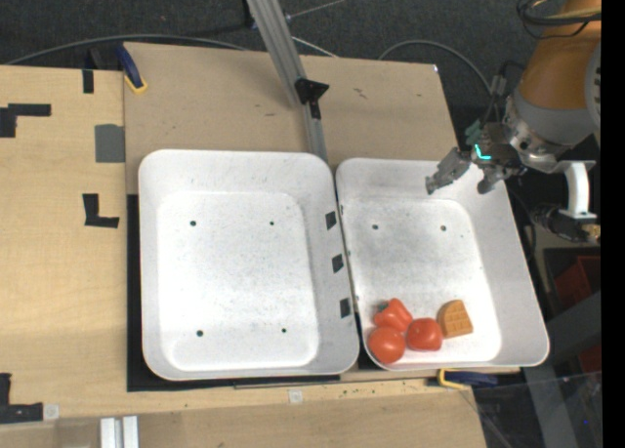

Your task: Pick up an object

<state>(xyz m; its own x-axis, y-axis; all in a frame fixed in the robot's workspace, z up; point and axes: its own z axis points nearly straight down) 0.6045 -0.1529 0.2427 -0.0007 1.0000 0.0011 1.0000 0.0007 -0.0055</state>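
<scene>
Brightness: even and moderate, with the two white bins (234, 261) the lightest areas.
Light source: diffuse, seemingly from overhead; no hard beam.
Shadows: soft and short, a thin dark edge under the left bin toward 6 and 9 o'clock.
Glare: mild washout on the bin rims, no sharp hotspots.
Sharpness: slightly soft and grainy overall; the arm (559, 85) at 2 o'clock looks blurred.
Dark areas: the floor from 11 to 1 o'clock is dim, low in detail.
</scene>
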